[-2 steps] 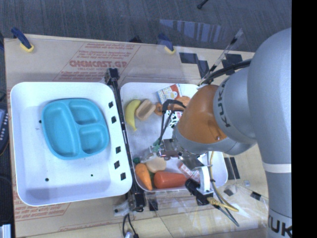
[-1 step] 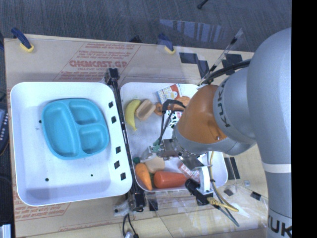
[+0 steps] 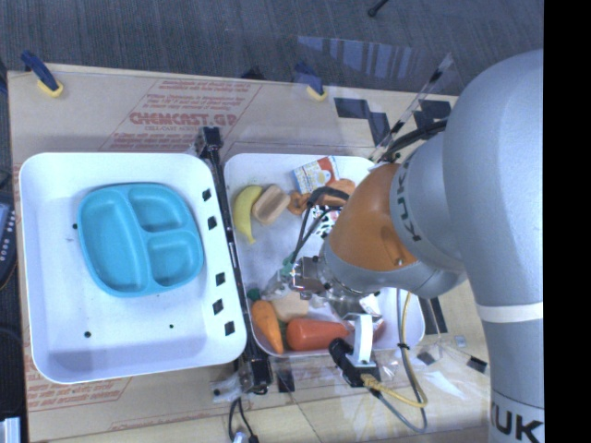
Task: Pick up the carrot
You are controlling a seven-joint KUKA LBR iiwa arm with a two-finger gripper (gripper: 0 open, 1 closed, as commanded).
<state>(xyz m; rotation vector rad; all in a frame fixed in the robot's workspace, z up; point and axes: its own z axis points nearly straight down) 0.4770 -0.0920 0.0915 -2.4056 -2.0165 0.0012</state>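
One carrot [image 3: 266, 325], near-left corner of right bin [image 3: 242, 169]: likely light, stiff, smooth; grasp mid-body. Gripper [image 3: 309, 289] finger state: cannot tell.

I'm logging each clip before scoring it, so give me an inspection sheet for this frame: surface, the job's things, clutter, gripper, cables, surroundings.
Surface: bench covered in printed cardboard, bearing a left bin and a right bin.
Job's things: carrot lying at the near left corner of the right bin, beside a red sausage-shaped item.
Clutter: banana, bread roll and small carton at the far end of the right bin; blue divided tray in the left bin.
Gripper: wrist area hangs over the right bin, just above the carrot; fingers hidden by the arm.
Cables: yellow and black leads at the near edge.
Surroundings: blue clamps on the far edge; dark carpet.
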